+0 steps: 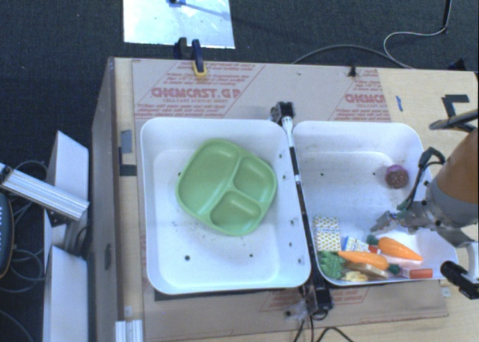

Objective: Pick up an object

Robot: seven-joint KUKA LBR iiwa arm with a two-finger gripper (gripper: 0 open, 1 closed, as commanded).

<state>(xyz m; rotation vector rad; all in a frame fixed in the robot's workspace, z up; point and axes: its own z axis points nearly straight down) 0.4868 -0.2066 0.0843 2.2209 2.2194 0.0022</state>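
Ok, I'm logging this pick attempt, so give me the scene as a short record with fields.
left bin: holds a green divided plate, lying flat
right bin: purple ball near the far right wall; carrots, a patterned packet and other small items heaped at the near edge
gripper: low over the right bin, just above the heap, beside the ball
held object: none visible between the fingers

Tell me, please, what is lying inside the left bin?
A green divided plate lies in the left bin, its three compartments bare. Whatever the plate covers cannot be seen.
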